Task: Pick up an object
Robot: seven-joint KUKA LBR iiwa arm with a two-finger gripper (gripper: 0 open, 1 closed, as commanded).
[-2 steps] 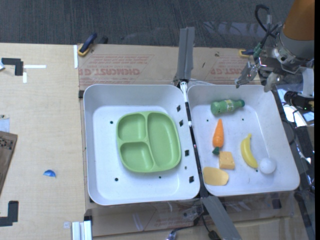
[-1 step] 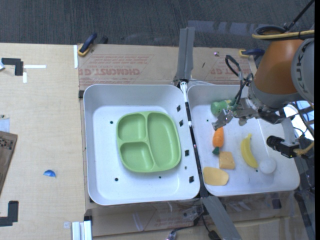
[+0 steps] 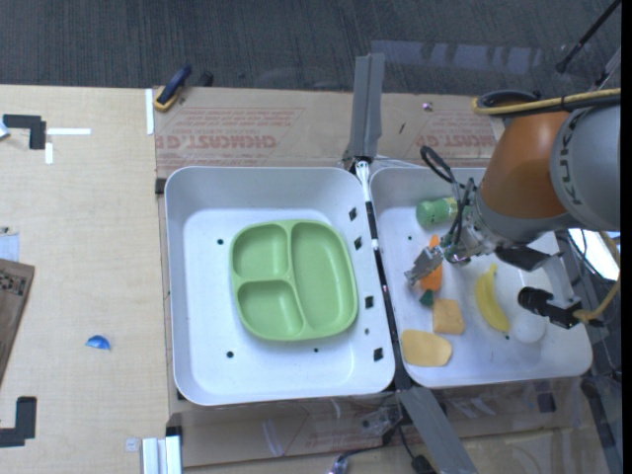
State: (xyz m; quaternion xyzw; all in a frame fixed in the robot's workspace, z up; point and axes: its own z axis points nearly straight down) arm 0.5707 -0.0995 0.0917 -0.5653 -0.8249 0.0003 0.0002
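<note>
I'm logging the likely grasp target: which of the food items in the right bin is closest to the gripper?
The small orange piece, right at the gripper tips. The banana, green cylinder and two tan pieces lie farther off.

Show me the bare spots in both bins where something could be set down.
Left bin: bare white floor rings the green divided plate, widest along its left side. Right bin: crowded around the end effector, banana and yellow pieces; only the near-left corner looks bare.
</note>
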